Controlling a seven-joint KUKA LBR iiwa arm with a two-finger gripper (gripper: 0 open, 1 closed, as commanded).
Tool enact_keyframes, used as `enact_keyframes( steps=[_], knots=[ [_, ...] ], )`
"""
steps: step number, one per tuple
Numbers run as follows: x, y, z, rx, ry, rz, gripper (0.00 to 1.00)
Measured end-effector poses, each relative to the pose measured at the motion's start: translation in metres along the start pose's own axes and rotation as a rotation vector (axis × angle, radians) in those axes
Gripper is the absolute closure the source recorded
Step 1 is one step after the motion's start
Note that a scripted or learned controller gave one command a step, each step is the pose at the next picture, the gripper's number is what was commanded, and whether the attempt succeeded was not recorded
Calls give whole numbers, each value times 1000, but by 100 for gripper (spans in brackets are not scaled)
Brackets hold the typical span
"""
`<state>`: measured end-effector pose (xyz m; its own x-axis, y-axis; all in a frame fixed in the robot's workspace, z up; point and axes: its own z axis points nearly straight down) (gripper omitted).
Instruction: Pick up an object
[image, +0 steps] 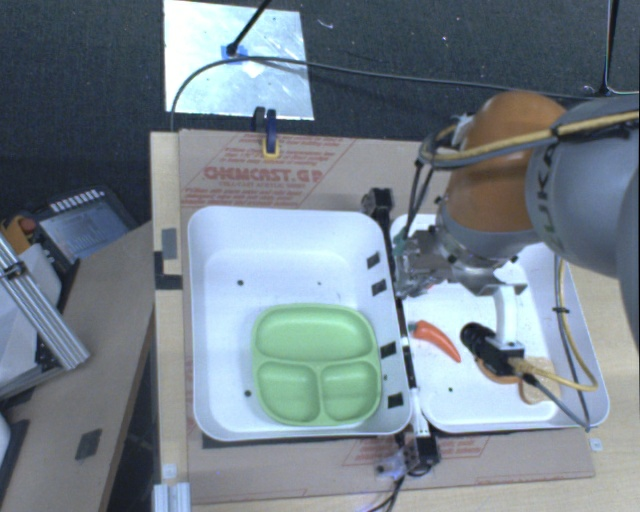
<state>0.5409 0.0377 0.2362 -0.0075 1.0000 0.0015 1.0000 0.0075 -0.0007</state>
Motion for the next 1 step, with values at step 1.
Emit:
enact_keyframes(
  steps=[1],
  knots=[
    [51, -9, -4, -2, 0, -3, 100]
  ],
)
